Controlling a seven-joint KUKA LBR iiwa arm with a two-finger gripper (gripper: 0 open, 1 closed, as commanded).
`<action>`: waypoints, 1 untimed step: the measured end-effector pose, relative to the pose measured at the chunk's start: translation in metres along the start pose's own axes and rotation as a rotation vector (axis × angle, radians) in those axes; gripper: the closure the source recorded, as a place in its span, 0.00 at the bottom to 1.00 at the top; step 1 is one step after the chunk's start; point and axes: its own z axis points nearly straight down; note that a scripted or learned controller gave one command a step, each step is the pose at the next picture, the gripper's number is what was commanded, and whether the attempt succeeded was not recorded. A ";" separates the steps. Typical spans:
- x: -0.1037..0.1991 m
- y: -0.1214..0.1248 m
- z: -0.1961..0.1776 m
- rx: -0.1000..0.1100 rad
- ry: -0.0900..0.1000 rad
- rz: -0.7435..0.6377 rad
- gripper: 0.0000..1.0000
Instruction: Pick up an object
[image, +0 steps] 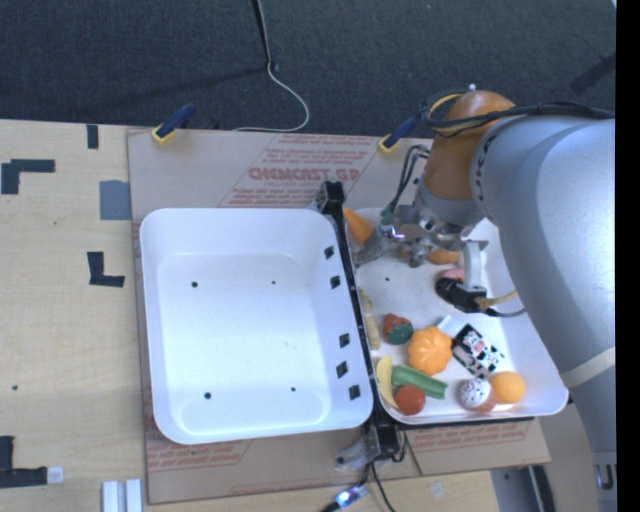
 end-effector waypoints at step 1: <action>-0.004 0.000 0.000 -0.001 0.001 0.000 0.00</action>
